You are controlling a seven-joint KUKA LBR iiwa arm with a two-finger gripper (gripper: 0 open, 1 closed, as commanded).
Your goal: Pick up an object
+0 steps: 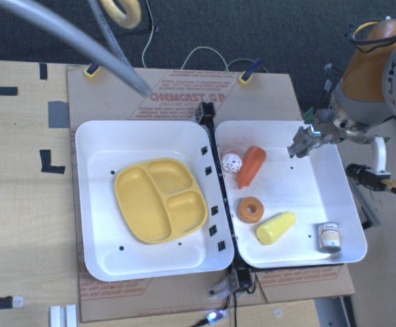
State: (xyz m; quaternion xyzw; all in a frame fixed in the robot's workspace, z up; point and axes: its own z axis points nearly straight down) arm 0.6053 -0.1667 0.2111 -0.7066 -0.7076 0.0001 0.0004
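Blurred grey pole (55, 26) up close, slanting across the top-left corner, with a yellow loop (116, 2) hanging behind it. Down on the bench, two white bins side by side on a cardboard sheet (184, 97), joined along the middle by a row of black clips (213, 176).

Left bin (89, 142): just a yellow divided plate (160, 199), lying flat, turned a little askew.

Right bin (348, 210): all the pickable things. White spotted ball (231, 162) at the near-centre wall, touching or just about touching an orange carrot (250, 165) tilted beside it. Below those, an orange ring (250, 210) lying flat. Just beside it to the lower right, a yellow lump (275, 227), lying on its side, slanted. Over in the bottom right corner, a small can (329, 237) standing upright, well apart from the rest.

And the arm (368, 73), reaching in from the right, orange band plain to see. Gripper (300, 145) over the upper right part of the right bin, pointing down and to the left, well apart from the carrot and from everything else. Nothing seen in its grasp. Spread or closed? Cannot tell from this angle, too dark and too small.

Yellow clamp (92, 70) and blue clamp (250, 70) at the far edge of the cardboard, and a thin white cable (198, 50) looping between them.
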